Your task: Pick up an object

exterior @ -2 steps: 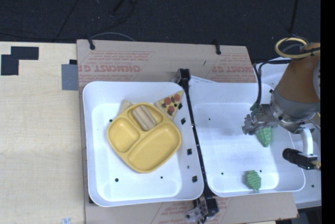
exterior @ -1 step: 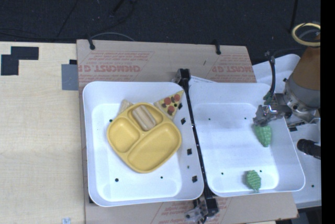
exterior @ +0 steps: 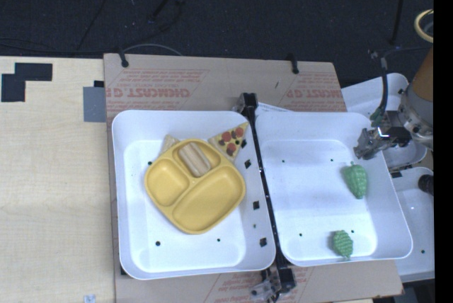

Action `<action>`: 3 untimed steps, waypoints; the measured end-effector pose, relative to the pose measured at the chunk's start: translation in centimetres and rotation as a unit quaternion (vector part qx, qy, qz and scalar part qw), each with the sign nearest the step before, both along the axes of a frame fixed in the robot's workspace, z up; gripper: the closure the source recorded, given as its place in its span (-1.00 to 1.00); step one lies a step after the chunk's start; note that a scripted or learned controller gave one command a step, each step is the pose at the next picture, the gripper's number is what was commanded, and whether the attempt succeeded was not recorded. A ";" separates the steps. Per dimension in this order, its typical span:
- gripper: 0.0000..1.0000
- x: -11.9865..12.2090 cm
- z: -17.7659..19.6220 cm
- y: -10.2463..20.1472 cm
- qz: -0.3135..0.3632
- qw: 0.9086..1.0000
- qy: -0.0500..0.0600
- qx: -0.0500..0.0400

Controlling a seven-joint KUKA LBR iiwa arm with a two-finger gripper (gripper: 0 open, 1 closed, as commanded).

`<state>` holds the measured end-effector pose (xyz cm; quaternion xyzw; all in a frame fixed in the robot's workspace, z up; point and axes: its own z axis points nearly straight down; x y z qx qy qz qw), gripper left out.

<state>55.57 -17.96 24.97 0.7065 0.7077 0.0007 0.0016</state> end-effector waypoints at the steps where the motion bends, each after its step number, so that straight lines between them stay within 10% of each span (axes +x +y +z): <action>1: 1.00 0.2 -0.7 4.5 0.001 1.000 0.003 0.002; 3: 1.00 3.3 -1.0 15.4 0.001 1.000 0.003 0.001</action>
